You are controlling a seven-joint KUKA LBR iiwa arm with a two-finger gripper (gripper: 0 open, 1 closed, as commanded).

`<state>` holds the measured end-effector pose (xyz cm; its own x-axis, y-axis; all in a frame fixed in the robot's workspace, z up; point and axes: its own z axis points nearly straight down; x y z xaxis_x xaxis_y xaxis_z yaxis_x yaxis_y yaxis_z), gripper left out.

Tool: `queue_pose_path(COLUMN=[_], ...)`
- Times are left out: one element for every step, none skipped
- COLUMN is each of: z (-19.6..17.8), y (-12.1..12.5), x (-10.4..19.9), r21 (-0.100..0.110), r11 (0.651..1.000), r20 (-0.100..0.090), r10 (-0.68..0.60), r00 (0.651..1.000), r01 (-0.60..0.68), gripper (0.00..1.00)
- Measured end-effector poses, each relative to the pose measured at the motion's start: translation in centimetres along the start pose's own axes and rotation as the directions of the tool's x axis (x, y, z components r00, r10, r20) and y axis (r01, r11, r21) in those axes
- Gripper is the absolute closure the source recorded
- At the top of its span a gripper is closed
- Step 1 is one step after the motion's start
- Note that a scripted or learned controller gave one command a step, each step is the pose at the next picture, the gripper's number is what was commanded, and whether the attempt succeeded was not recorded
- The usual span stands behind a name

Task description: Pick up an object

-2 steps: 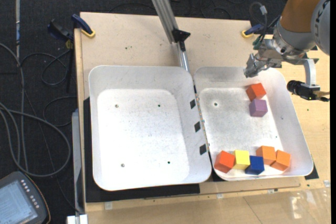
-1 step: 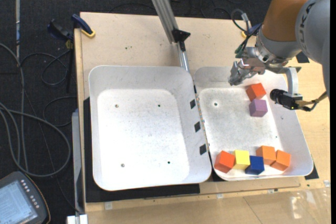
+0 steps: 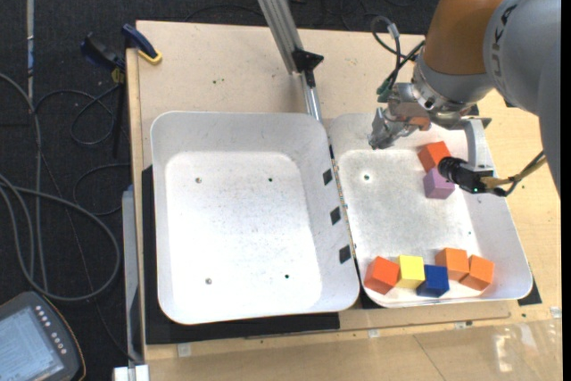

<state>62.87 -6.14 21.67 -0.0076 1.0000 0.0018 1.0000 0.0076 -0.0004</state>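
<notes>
My gripper (image 3: 385,136) hangs over the far edge of the right bin (image 3: 393,210), its dark fingers pointing down with nothing seen between them. An orange block (image 3: 433,155) and a purple block (image 3: 437,184) lie to its right near the bin's far right side. Along the near edge sits a row of blocks: orange (image 3: 383,273), yellow (image 3: 411,269), blue (image 3: 434,280), and two more orange ones (image 3: 454,261) (image 3: 480,271).
The left bin (image 3: 236,214) lies beside the right one. A slanted metal pole (image 3: 277,13) runs from the top down to the bins' far junction. Clamps (image 3: 120,49) lie at the bench's far left corner. Cables trail by the arm's wrist.
</notes>
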Motion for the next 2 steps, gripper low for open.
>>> queue_pose_path(z=[-0.8,0.0], y=[-2.8,-5.2], x=[5.6,10.8], r21=[0.001,0.003], r11=[1.000,1.000], r20=[-0.001,0.000], r10=[-0.001,-0.001], r00=[1.000,1.000], r01=[0.001,0.001], gripper=[1.00,1.00])
